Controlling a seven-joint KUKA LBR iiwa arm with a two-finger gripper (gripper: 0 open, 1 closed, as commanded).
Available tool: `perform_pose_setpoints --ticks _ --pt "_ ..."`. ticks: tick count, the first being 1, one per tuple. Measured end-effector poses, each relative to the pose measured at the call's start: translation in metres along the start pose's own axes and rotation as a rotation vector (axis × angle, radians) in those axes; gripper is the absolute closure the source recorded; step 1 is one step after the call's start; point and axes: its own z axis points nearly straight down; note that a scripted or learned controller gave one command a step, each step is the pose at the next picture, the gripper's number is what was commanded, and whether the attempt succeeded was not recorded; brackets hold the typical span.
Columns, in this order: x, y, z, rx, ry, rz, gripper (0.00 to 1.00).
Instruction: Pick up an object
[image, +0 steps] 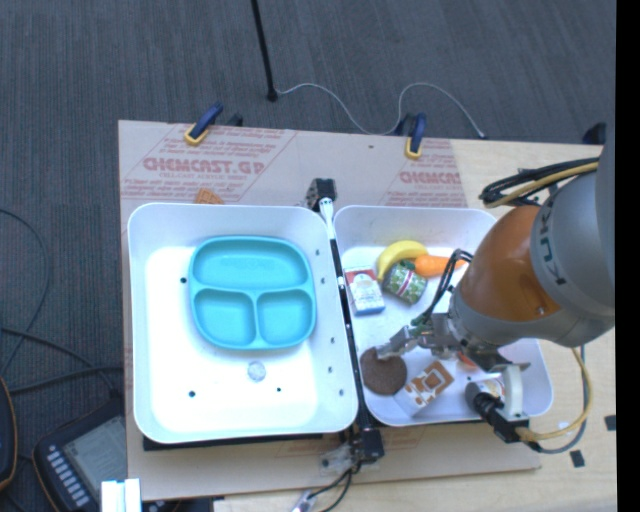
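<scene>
Fingers (392, 347): can't tell if apart or together, they're dark and half hidden under the wrist. Nothing visible between them. Gripper (386, 352) sits low in the right bin (400, 212), near its front left corner, tip just above and touching or nearly touching a brown round disc (383, 374). Grey arm w/ orange band (505, 280) covers the bin's right half.

Other stuff in the right bin: brown-and-white packet (431, 384) at the front edge, just right of the disc; small white box (366, 293) against the left wall; banana (400, 254), green can (406, 283) and an orange piece (432, 266) grouped near the back edge.

Left bin (140, 300) has a blue divided tray (252, 292) approx. in the middle, and a small clear cap (257, 372) toward the front edge.
</scene>
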Motion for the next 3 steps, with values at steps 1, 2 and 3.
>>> perform_pose_setpoints --ticks 1,2,3 --pt "0.0 0.002 -0.011 -0.002 0.0 0.0 1.0" --pt "0.0 0.001 -0.011 0.0 0.001 0.0 0.0" --pt "0.007 -0.001 0.0 0.003 0.0 0.002 0.0"
